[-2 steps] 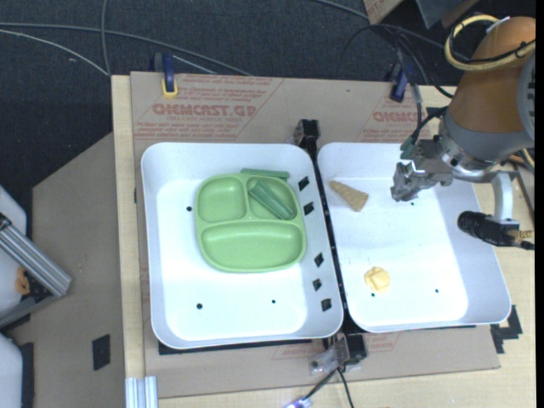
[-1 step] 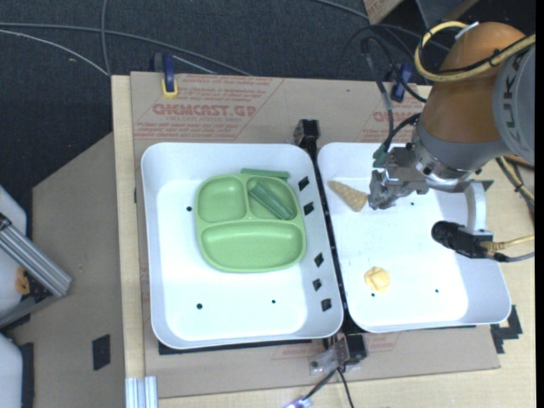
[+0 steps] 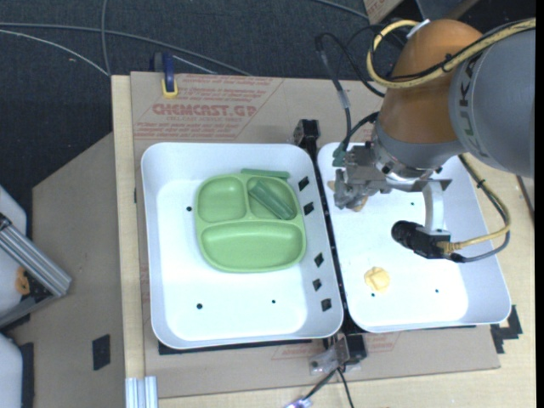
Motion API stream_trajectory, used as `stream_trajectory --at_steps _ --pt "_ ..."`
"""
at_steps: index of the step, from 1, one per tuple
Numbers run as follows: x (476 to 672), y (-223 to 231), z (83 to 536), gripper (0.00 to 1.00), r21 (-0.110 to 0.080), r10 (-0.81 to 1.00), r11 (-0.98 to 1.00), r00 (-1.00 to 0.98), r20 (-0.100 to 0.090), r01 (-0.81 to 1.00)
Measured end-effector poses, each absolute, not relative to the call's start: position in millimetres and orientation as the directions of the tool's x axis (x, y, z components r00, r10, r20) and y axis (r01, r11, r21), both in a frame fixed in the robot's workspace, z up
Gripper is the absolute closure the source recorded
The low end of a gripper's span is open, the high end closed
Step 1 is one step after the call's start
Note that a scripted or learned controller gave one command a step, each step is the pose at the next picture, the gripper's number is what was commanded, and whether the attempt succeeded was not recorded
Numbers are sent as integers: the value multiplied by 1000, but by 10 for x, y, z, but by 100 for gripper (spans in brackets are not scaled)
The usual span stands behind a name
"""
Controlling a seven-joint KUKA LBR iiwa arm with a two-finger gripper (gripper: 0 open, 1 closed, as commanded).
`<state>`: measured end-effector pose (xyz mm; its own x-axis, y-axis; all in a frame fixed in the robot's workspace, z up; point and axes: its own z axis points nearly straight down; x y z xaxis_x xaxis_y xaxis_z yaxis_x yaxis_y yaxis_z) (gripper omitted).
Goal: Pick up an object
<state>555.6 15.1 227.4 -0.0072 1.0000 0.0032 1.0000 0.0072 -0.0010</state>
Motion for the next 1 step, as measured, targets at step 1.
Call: stream_trajectory --at_steps 1 --pt "5450 698 2165 100 -5 1000 6 -6 3 1000"
